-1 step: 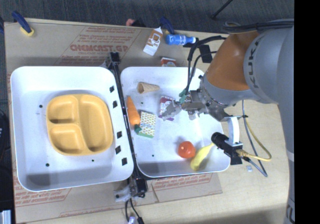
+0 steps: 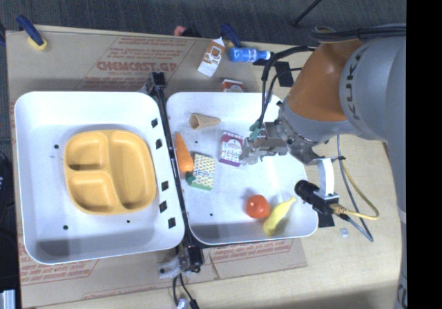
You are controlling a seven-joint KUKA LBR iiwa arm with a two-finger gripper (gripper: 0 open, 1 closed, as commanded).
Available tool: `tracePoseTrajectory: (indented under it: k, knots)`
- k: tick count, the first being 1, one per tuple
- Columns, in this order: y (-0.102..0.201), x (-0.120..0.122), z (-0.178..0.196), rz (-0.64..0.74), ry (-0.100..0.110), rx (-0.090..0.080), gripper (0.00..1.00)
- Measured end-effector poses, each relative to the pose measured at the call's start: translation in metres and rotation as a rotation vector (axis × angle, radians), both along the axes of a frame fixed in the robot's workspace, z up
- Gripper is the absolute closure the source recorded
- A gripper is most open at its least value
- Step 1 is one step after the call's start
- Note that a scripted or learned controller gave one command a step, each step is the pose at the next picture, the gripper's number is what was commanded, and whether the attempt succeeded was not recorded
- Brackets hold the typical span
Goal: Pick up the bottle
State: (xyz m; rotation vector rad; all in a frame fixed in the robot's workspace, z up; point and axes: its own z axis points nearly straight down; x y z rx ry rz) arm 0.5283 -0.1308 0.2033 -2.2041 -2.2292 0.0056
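The bottle [image 2: 246,55], blue with a pale cap end, lies on its side on the surface [image 2: 359,259] outside the bins, just beyond the far rim of the right bin [image 2: 228,235], beside a small white carton [image 2: 211,57]. The claw [image 2: 253,146] hangs well apart from it, low over the right bin's middle, right next to a purple-and-white packet [image 2: 231,148]; whether it stands wide or narrow cannot be told from this slant, and nothing is seen between its tips. In the same bin lie a tan cone [image 2: 204,120] near the far wall, an orange carrot [image 2: 183,154] along the left wall, a patterned packet [image 2: 202,171] touching it, and a red tomato [image 2: 257,207] just beside a yellow banana [image 2: 278,216] near the front rim. The left bin [image 2: 41,245] holds a yellow divided tray [image 2: 109,169].
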Motion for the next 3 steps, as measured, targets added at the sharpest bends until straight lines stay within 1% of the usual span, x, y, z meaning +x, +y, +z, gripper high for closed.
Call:
tracePoseTrajectory:
  k: [1, 2, 3]
  knots:
    - [0.024, -0.053, -0.020, -0.215, 0.000, -0.001, 1.00]
    - [-0.045, -0.052, 0.094, 0.093, -0.007, -0.003, 1.00]
    - [-0.080, -0.052, 0.053, -0.124, -0.002, -0.001, 1.00]
